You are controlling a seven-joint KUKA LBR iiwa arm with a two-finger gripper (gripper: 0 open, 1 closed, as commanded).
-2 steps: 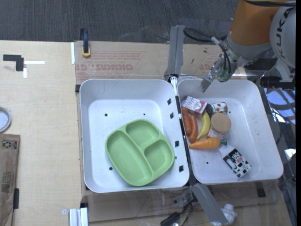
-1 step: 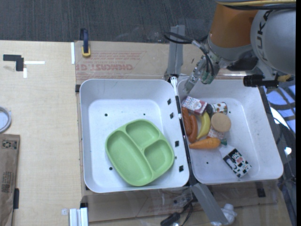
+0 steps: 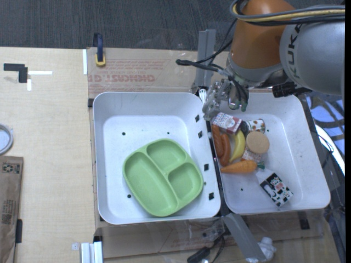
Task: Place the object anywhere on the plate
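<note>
Your arm reaches in from right, gripper [image 3: 226, 100] hanging over far-left corner of right bin [image 3: 307, 199], just above red-and-white carton [image 3: 227, 123]. Claw state: you cannot tell from this angle (wrist and cables mask it). Nothing seen lifted. Toy food lies clustered along bin's left side: carton, hot dog [image 3: 221, 144], banana [image 3: 238, 146], round tan piece [image 3: 258, 143], carrot [image 3: 239, 167]. Black-and-white carton [image 3: 276, 189] lies apart, nearer front. Green sectioned plate [image 3: 163, 177] sits in left bin [image 3: 109, 114], bare.

Plate [image 3: 163, 176] in left bin [image 3: 104, 147]; food pile [image 3: 238, 147] in right bin [image 3: 307, 190].
</note>
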